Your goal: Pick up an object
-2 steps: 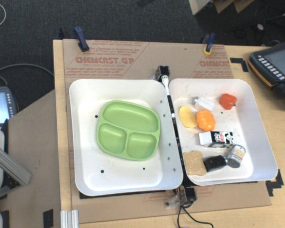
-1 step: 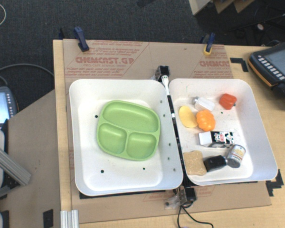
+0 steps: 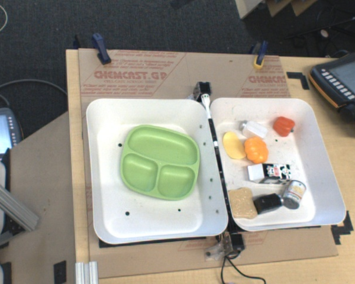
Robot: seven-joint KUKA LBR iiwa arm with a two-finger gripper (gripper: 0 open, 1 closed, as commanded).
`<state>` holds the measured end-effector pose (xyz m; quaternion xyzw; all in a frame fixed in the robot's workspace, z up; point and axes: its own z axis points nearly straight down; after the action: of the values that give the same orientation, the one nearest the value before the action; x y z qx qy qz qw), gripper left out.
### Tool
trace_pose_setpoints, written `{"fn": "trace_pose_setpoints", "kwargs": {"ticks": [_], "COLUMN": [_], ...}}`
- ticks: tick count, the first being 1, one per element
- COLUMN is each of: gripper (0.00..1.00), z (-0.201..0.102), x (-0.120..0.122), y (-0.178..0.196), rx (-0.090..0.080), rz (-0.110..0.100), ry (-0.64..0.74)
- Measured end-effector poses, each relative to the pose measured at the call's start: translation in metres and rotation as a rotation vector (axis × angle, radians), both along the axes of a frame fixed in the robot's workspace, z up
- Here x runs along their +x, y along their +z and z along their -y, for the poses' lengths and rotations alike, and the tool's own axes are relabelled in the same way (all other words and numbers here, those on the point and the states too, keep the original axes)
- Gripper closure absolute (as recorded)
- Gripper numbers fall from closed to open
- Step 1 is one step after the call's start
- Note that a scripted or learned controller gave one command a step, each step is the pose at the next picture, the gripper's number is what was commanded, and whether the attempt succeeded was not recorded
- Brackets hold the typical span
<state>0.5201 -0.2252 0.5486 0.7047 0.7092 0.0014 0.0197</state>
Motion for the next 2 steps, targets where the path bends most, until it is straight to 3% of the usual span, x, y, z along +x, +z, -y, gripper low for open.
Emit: {"fn": "trace_pose_setpoints", "kwargs": {"ticks": [2], "gripper": [1.00], "z": [0.000], "x": [0.001], "y": [0.022], "rx": [-0.008], "rz": [0.010], "ry": [0.000]}}
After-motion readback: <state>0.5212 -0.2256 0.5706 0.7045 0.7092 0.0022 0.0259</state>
